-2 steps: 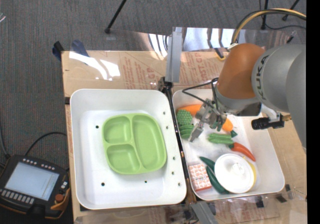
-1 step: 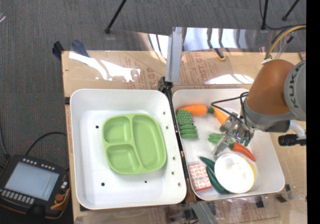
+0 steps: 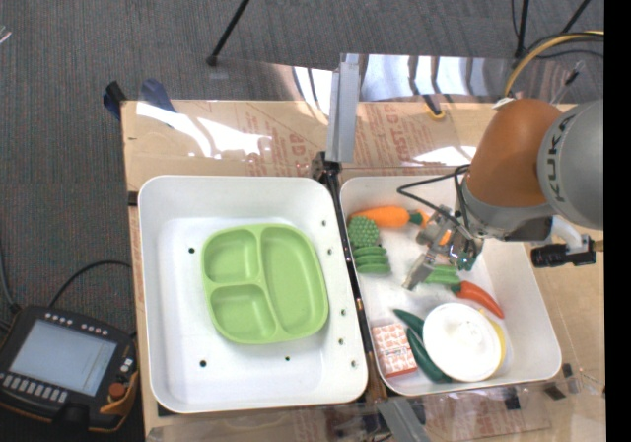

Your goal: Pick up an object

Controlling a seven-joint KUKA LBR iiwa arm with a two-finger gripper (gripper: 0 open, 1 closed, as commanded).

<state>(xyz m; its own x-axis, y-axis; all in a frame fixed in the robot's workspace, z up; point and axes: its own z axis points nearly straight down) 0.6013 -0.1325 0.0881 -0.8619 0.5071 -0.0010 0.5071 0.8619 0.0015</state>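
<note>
Low in the right bin (image 3: 540, 331), the end effector (image 3: 422, 275) points its spread, unclenched fingers at the bare floor beside the green pods (image 3: 371, 257), carrot (image 3: 386, 217) and red pepper (image 3: 482, 298), seemingly poised to grab one, nothing between them yet.

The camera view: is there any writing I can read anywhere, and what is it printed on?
"KUKA", partly cut off, in dark letters on the arm.
Red print on the cardboard behind the bins: too blurred to read.
Pattern on the small packet: too small to read.
Pendant screen: nothing legible.
</note>
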